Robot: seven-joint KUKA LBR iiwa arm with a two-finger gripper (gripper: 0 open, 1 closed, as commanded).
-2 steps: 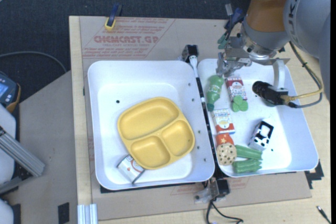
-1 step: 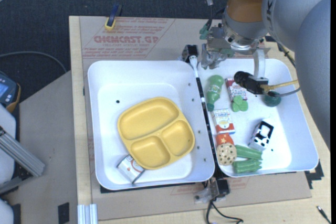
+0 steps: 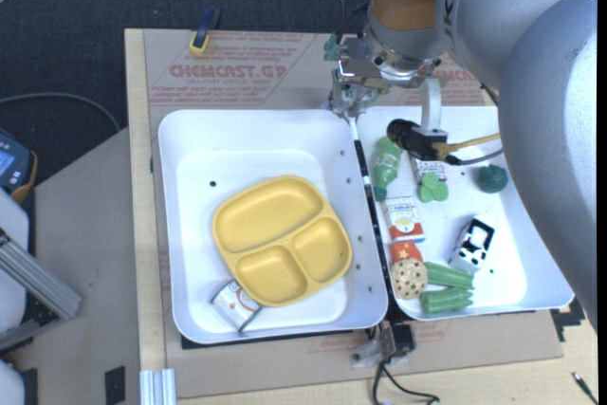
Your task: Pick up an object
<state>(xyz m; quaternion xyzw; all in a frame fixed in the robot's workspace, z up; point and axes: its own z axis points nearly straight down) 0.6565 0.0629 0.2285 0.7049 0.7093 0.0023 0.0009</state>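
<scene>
My gripper [image 3: 348, 103] hangs over the far end of the wall between the two bins, at the back rim. Nothing shows between its tips. The nearest things lie in the right bin: a green bottle [image 3: 385, 164] just in front of the gripper, a small white and red packet [image 3: 430, 171], and a green clover-shaped toy [image 3: 434, 191]. Farther forward lie a juice carton [image 3: 403, 217], a red star packet [image 3: 406, 251], a round cookie [image 3: 409, 279], two green cucumbers [image 3: 445, 287] and a black and white cube [image 3: 472, 245].
A dark green ball [image 3: 491, 177] rests at the right side of the right bin [image 3: 531, 285]. The left bin [image 3: 185, 156] holds a yellow divided plate [image 3: 281, 240] and a small white carton [image 3: 234, 304] at its front. My grey arm covers the right bin's far right corner.
</scene>
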